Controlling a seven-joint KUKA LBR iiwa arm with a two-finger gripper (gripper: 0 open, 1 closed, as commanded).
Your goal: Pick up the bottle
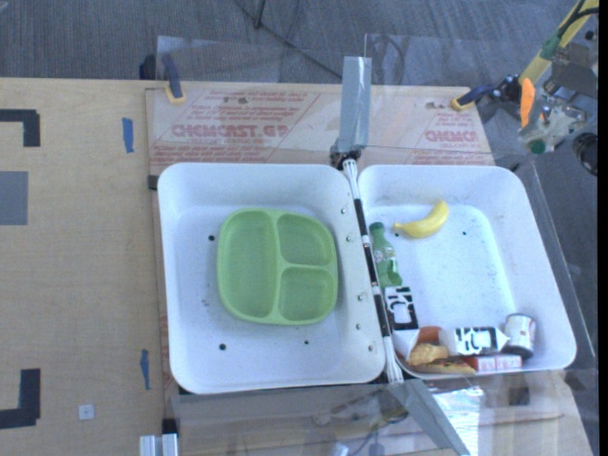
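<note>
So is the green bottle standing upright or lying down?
Lying down: the bottle rests lengthwise along the right bin's left wall, its side facing the camera.

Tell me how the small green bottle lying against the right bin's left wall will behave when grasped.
The small green bottle lies on its side, so it may roll. It looks like light plastic, probably slippery. Being tight against the right bin's left wall, finger room seems scarce.

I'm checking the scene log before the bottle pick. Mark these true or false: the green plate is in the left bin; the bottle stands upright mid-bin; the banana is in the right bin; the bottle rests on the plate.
1. The green plate is in the left bin: true.
2. The bottle stands upright mid-bin: false; it lies against the right bin's left wall.
3. The banana is in the right bin: true.
4. The bottle rests on the plate: false; they are in separate bins.
</note>
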